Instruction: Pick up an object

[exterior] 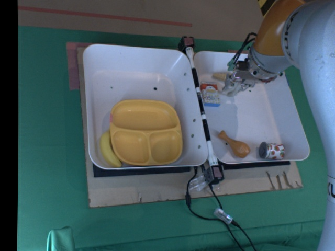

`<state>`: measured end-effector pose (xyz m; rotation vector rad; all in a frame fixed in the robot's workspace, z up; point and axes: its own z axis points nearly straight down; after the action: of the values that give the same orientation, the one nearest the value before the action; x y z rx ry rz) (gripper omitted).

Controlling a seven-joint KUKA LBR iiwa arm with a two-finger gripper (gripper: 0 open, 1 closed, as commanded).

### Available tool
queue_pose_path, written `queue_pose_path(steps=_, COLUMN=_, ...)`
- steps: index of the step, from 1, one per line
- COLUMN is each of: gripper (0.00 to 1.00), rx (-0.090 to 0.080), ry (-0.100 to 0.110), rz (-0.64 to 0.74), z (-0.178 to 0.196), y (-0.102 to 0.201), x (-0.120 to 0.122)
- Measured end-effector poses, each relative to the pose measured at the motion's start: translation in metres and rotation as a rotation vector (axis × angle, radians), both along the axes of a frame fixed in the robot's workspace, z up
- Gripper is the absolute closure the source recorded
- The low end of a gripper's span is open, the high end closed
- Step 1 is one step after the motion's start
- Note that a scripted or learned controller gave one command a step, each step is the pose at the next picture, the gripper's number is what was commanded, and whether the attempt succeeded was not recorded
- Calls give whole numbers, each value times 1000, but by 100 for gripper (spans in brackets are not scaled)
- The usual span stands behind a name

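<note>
My gripper (231, 89) hangs over the far left part of the right bin (272, 119), fingers pointing down. It sits just right of a small red and white box (210, 94) that lies by the bin's left wall. A pale object (219, 77) lies just behind the gripper, partly hidden. Nearer the front of the same bin lie a brown drumstick-shaped toy (234, 144) and a small can on its side (271, 150). Nothing shows between the fingers.
The left bin (131, 67) holds a yellow divided tray (146, 132) and a banana (108, 150) at its front left. A divider bar with a black and white strip (200, 106) runs between the bins. Cables (220, 213) trail off the bench front.
</note>
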<state>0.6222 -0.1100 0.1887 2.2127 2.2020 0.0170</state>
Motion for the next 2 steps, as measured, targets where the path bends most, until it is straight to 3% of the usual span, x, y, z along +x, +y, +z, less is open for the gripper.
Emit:
queue_pose_path(steps=1, gripper=100, rx=6, ry=89, rz=-2, z=-3, y=0, x=69)
queue_pose_path(steps=2, gripper=100, rx=-3, ry=8, rz=-3, z=-1, y=6, x=33)
